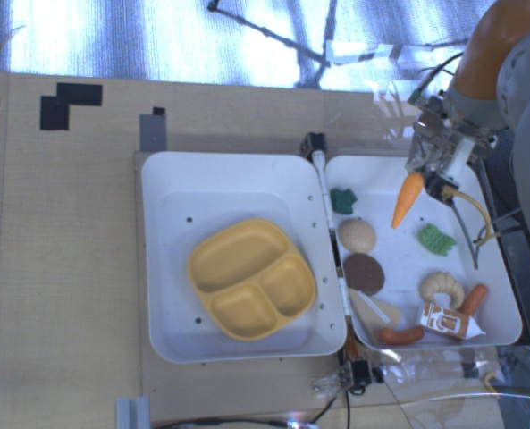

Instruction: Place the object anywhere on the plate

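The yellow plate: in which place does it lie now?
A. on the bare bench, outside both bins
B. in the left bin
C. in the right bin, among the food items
B: the yellow plate lies on the floor of the left bin, alone there.

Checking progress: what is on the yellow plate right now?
Nothing visible: all three compartments of the yellow plate show bare. The carrot hangs at the end effector, over the right bin.
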Robot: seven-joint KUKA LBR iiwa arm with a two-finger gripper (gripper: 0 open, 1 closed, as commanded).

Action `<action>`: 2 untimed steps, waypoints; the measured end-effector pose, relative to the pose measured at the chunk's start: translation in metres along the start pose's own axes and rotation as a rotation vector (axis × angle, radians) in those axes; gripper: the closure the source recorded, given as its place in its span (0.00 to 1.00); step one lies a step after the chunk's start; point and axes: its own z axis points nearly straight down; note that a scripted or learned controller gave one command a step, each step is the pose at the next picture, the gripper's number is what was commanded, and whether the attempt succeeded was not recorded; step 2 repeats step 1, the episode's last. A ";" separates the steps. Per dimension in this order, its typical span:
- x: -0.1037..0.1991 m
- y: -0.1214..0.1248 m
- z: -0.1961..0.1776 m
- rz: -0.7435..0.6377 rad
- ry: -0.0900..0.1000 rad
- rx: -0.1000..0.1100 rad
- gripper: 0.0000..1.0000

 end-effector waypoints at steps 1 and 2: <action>0.000 0.000 0.000 0.000 0.000 0.000 0.00; 0.000 0.000 0.000 0.000 0.000 0.000 0.00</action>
